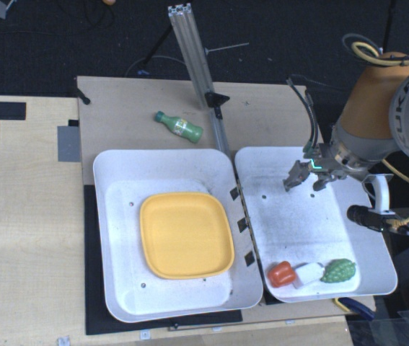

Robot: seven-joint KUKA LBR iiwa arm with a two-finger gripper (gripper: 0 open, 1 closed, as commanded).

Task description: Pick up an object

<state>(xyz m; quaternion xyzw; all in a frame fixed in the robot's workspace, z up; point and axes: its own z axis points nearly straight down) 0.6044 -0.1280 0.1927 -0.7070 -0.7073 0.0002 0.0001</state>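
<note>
Hand [306, 176] hovering, fingers spread, grasping nothing.
Red pepper [282, 273], white piece [309, 272] and green toy [338, 270] huddle at lower right of frame, along the right bin's [298, 222] near wall.

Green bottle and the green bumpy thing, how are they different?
The green bottle lies on its side on the bench, outside both bins; the green bumpy object sits inside the right bin. The bottle is slim, with a pale label; the bumpy object is rounded. Both are green.
</note>
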